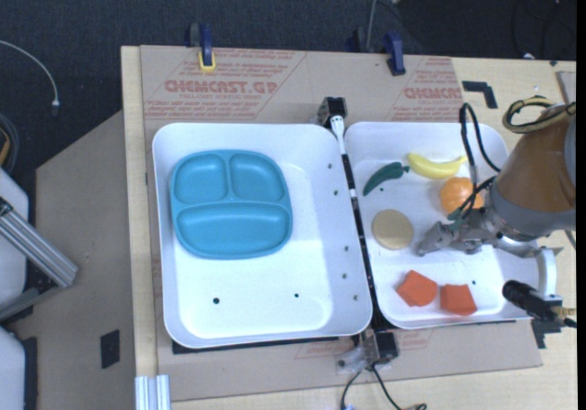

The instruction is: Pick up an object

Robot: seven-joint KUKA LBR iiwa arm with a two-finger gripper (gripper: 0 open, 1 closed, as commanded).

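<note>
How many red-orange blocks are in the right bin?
2. One block lies near the bin's front edge, the other block just right of it. The arm may hide more.

The left white bin offers the most free room: its front half, toward the near edge of the worktop, is bare, while a blue three-compartment plastic plate takes up its rear half. The right white bin is crowded. The grey arm with the orange band covers its right side, and the end effector sits mid-bin. Around it lie a round tan disc just beside it, a green pepper, a yellow banana and an orange ball toward the rear, and two orange-red blocks at the front. A bare patch remains in the front left corner.
</note>
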